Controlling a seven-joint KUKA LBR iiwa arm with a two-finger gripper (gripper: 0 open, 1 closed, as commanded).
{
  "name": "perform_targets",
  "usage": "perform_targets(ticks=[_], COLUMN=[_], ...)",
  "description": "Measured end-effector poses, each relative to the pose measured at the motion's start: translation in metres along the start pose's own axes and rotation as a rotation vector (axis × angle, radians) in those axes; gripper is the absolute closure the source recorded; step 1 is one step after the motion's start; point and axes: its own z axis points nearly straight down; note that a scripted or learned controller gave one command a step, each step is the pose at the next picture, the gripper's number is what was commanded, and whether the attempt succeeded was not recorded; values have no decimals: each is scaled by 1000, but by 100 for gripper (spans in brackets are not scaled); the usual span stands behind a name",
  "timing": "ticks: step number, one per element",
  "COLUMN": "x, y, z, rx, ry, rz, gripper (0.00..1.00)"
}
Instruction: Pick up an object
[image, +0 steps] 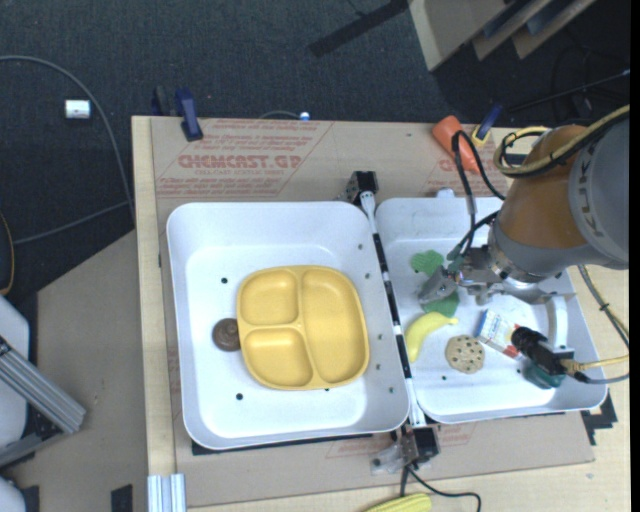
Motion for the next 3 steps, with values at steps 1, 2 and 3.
perform_targets(ticks=[1, 2, 3], x=[0, -26, -1], y=[1, 52, 20], z=[34, 33, 34], rx=[0, -4, 0], ry=[0, -3, 0], rz=[1, 0, 1], gripper=[0, 0, 0])
